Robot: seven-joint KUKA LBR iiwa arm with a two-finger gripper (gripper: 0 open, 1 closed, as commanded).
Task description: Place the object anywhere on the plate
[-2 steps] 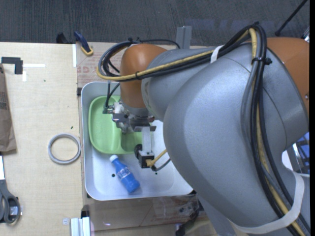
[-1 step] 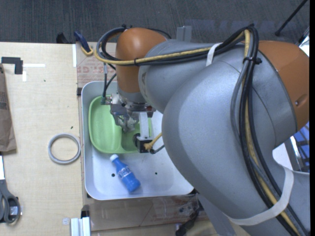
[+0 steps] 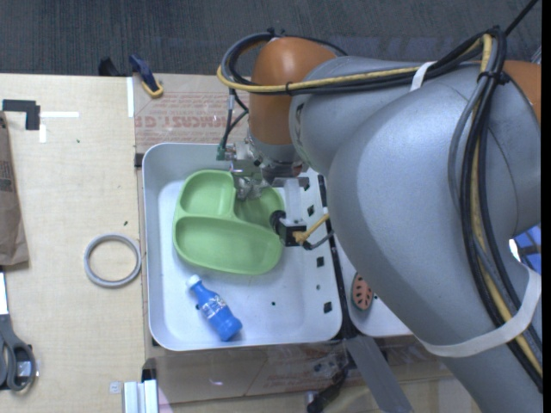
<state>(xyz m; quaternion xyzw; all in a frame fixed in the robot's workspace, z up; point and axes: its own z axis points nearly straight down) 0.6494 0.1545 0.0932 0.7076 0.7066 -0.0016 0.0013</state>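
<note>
A green divided plate (image 3: 225, 224) lies in the left white bin (image 3: 164, 256). A small blue bottle with a white cap (image 3: 214, 309) lies on the bin floor in front of the plate, apart from it. My gripper (image 3: 247, 181) hangs over the plate's far right compartment, close to its rim. The wrist above hides most of the fingers, and nothing shows between them.
The grey arm covers the right bin, of which a sliver with a small orange object (image 3: 362, 293) shows. On the wooden bench to the left lie a grey ring (image 3: 113, 259), scissors (image 3: 15, 361) and a blue clamp (image 3: 146, 75).
</note>
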